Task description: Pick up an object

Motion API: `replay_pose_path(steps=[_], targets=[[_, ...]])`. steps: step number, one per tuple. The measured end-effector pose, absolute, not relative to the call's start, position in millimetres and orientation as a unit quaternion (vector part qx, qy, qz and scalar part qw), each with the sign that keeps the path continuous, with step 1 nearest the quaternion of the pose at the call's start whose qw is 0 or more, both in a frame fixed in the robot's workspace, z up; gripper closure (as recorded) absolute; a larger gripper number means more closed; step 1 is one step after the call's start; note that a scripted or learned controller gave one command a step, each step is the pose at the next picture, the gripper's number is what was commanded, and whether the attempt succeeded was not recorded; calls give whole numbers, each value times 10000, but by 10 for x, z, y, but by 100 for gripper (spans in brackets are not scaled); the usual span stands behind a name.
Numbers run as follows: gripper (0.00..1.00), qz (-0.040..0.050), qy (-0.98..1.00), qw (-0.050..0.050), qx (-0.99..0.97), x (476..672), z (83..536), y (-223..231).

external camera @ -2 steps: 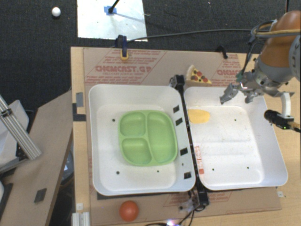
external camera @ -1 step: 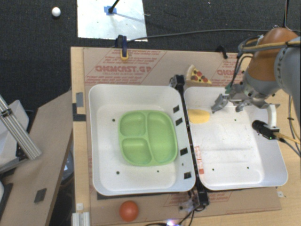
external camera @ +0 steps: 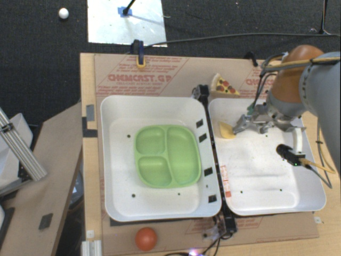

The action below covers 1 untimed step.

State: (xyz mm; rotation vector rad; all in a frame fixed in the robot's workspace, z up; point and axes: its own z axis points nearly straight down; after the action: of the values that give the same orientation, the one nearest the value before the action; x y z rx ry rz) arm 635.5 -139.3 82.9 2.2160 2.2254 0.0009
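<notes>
Beneath both bins (external camera: 160, 106), cardboard (external camera: 144, 71) reads "CHEMCAST GP"; fingers' (external camera: 241, 126) state unclear.

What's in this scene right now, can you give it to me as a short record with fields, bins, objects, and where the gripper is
left bin: holds a green divided plate
right bin: holds a yellow wedge near its upper left corner
gripper: low in the right bin, beside the yellow wedge
outside the bins: pizza slice toy behind the right bin, orange ball in front of the left bin
</notes>
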Motion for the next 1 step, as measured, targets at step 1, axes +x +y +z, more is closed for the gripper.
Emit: replay_pose_path(steps=[1], targets=[[100, 18, 7092, 25, 7050, 6372, 966, -1394]])
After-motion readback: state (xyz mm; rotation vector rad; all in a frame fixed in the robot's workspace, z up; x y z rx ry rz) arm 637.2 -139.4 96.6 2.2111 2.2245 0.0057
